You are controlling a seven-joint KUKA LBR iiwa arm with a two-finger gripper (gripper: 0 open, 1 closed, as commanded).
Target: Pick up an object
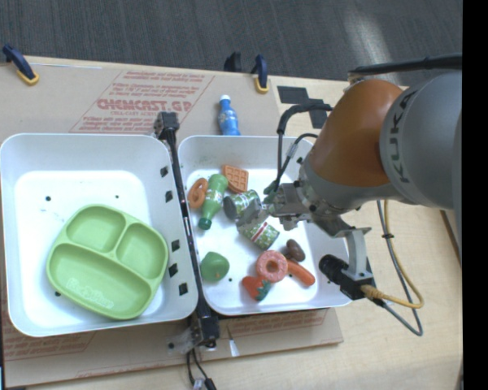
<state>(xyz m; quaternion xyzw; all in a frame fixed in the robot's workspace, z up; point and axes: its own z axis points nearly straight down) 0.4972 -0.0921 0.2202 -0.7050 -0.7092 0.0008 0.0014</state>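
Nearest the camera, along the front of the right bin, lie a green rounded piece, a pink ring-shaped donut, an orange carrot-like piece touching the donut's right side, and a small red-and-green item just below the donut. A dark brown lump sits just behind the carrot. To the left, the left bin holds a light green divided plate, lying flat with three compartments. Farther back in the right bin, a small can with a green label lies on its side, and another silvery-green can rests just behind it. The pincer is down among these cans at the end of the grey arm, whose orange band hangs over the bin's right half; the wrist hides the fingertips, so whether they are spread or closed, and whether anything sits between them, cannot be told. Left of the cans, a green bottle lies tilted beside an orange curved piece, with a waffle-like square behind. Beyond the bins, a blue and white bottle lies on the cardboard-covered desk, and clamps grip its far edge.
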